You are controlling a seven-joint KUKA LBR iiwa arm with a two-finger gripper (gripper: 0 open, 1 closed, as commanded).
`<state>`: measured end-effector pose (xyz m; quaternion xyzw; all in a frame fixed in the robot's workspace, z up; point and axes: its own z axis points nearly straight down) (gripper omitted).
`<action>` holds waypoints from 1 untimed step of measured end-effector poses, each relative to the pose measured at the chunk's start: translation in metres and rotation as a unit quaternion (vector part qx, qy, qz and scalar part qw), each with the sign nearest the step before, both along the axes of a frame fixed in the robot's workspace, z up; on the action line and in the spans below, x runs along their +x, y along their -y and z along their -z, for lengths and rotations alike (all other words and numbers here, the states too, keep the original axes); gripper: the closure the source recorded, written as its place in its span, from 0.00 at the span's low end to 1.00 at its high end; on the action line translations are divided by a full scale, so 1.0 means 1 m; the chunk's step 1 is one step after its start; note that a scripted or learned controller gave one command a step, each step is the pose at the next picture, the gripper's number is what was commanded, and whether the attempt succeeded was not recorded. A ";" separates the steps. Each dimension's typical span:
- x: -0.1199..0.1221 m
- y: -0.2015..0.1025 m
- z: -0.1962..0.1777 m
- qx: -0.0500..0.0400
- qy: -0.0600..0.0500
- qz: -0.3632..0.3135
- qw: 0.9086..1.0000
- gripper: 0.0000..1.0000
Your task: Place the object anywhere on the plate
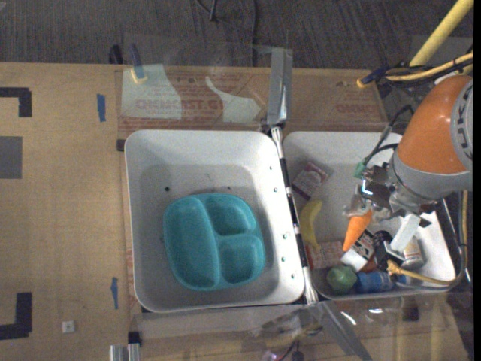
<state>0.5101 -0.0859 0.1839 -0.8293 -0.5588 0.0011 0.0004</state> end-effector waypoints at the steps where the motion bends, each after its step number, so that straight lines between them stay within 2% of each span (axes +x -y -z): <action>1: 0.024 -0.062 0.000 0.000 0.001 -0.063 0.998 1.00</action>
